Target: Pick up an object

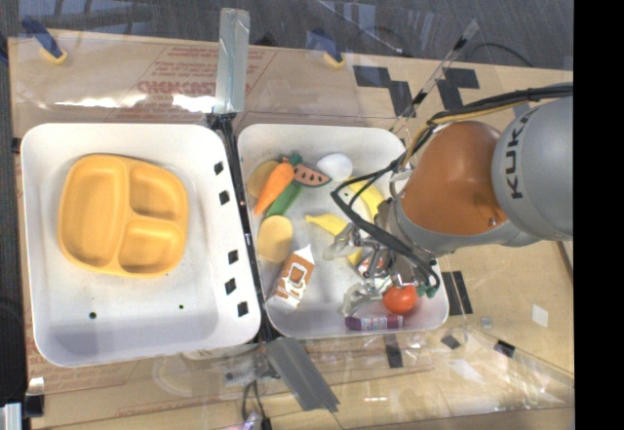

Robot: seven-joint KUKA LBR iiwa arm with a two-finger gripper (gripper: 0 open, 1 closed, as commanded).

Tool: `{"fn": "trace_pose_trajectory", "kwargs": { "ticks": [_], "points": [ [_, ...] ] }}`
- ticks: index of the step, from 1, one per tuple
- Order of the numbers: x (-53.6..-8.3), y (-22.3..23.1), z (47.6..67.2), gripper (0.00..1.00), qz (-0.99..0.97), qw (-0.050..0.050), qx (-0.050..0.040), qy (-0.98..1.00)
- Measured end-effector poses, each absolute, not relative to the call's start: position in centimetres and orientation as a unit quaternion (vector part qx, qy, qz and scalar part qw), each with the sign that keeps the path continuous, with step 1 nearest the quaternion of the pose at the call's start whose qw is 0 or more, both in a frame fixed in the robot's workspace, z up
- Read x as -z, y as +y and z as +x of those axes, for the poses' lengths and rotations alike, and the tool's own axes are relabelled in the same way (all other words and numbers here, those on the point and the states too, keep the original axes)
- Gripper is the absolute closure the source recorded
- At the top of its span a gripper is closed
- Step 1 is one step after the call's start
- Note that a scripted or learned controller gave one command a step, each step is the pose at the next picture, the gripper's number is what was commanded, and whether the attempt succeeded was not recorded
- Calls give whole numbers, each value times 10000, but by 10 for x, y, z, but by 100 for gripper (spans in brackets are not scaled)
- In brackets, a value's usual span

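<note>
Arm [487,184] reaches in from the right and sits low over the right bin [292,316]. Gripper [375,274] is down among the items at the bin's near right corner. Finger state: cannot tell, the metal parts are tangled with cables and clutter.

Closest candidate object: a red tomato [400,299], just beside the gripper on its near right side, touching or nearly so. I cannot say it sits between the fingers. A small purple tube [373,323] lies at the bin's near wall, just below the tomato.

Other contents of the right bin: carrot [274,186], white egg [334,166], yellow banana piece [330,222], small carton [293,278]. Left bin [58,331] holds a yellow divided plate [122,214].

Judged step: descent/grasp attempt in the corner, nothing lifted yet. Next move calls for closing squarely on the tomato, then a straight lift clear of the bin wall; the round toy may slip sideways.
</note>
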State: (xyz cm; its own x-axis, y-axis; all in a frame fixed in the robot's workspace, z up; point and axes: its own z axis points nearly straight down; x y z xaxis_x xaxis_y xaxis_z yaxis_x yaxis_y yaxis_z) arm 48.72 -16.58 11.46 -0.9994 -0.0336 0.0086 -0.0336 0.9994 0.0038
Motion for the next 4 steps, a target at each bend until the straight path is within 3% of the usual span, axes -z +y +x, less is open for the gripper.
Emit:
{"fn": "trace_pose_trajectory", "kwargs": {
  "ticks": [1,2,3,4],
  "points": [
    [-92,-114,512,0,-514,3,6,-9987],
    [-95,-109,516,0,-2226,-33,-86,-9749],
    [-113,-147,543,0,-2977,-1,-2,-9546],
    [-123,-144,545,100,-2927,-3,-2,-9562]
  ]
}}
